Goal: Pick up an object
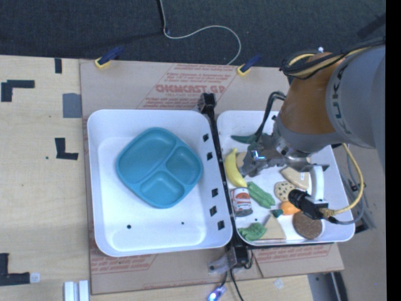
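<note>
pale wood worktop point(37, 187) with black marks, cardboard sheet point(182, 89) clamped on top, dark carpet floor point(75, 11) behind

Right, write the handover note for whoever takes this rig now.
Gripper: low over the right bin, near its left side, just above the banana. Nothing is visibly held.
Right bin holds the small things: banana, green pickle-like piece, small can, green leafy piece, cracker, orange piece, brown round cookie.
Left bin holds the blue divided plate.
Done: arm brought down over the right bin.
Left: grasp one object and lift it clear.
</note>
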Robot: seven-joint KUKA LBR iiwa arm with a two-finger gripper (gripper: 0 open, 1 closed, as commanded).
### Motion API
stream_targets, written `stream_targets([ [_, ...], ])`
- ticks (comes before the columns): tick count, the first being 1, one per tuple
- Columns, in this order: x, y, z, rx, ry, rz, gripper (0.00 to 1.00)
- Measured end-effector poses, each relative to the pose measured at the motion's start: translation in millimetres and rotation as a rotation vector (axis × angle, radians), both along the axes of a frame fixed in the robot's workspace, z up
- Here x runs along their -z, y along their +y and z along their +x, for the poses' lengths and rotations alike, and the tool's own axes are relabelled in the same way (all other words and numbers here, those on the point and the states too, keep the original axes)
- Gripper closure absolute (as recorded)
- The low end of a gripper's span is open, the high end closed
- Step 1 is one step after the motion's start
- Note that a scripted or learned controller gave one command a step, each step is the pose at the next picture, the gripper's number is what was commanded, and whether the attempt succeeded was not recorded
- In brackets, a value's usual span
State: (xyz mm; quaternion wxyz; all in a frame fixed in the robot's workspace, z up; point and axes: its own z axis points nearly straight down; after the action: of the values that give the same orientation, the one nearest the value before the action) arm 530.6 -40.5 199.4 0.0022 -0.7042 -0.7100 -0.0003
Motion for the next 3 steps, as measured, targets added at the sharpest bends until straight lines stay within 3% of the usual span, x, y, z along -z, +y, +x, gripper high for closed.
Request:
stream_targets([
  [1, 17, 52, -37, 0.004, 0.005, -0.002, 1.0],
  [2, -122, 33, -38, 0.007, -0.015, -0.003, 1.0],
  [3, -84, 73, -46, 0.005, 0.001, -0.004, 1.0],
])
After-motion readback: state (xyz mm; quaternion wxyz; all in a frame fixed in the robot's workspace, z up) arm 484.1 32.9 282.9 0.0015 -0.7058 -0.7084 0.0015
